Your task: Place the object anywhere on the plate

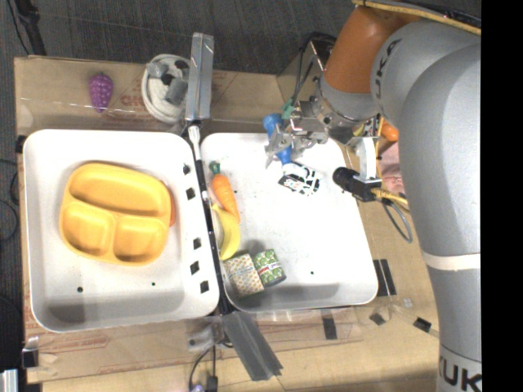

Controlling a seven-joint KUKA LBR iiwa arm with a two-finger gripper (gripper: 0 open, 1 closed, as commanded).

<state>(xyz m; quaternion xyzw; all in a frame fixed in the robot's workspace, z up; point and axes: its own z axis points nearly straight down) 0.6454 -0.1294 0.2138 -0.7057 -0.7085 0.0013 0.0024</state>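
Gripper (282,147) at twelve o'clock of right bin (343,243); finger state impossible to tell, perhaps empty. Best to descend squarely over carrot (222,193), then carry toward plate (114,212) at nine o'clock.

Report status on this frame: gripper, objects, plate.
Gripper over right bin's far edge, grip unclear. Carrot, banana and two packets along its left wall. Yellow plate in left bin, nothing on it.
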